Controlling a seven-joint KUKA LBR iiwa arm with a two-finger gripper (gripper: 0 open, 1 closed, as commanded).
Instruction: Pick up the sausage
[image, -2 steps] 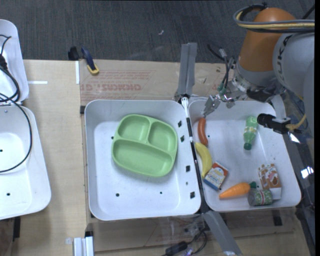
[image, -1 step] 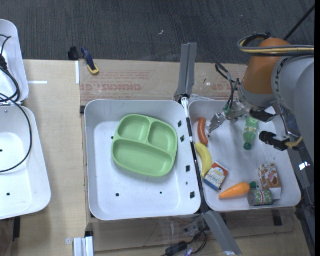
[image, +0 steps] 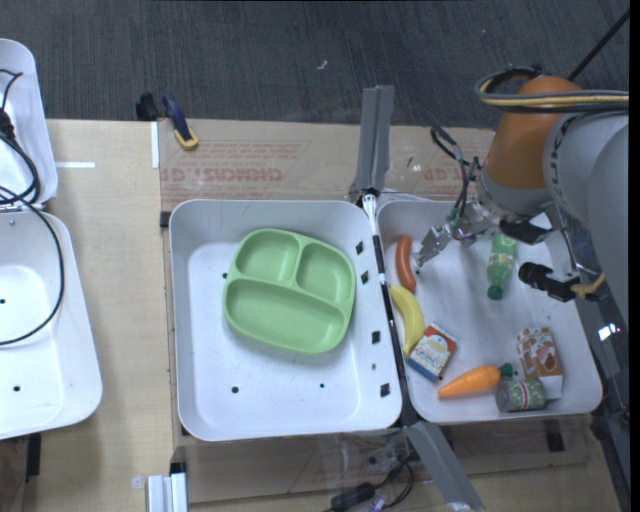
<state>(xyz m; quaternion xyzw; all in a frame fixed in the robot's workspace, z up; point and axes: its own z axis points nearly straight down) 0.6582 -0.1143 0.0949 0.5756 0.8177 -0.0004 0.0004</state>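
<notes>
The sausage (image: 403, 262) is a reddish-orange link lying lengthwise by the left wall of the right bin (image: 470, 410), just above a banana. My gripper (image: 430, 247) hangs low over the upper part of that bin, slanting down to the left, with its tips just right of the sausage's upper end. The fingers stand open and hold nothing. The grey arm with its orange band reaches in from the upper right.
In the right bin lie a banana (image: 407, 312), a small box (image: 432, 352), a carrot (image: 468, 380), a can (image: 520, 392), a carton (image: 540, 352) and a green bottle (image: 499, 265). The left bin (image: 200, 400) holds a green divided plate (image: 291, 290).
</notes>
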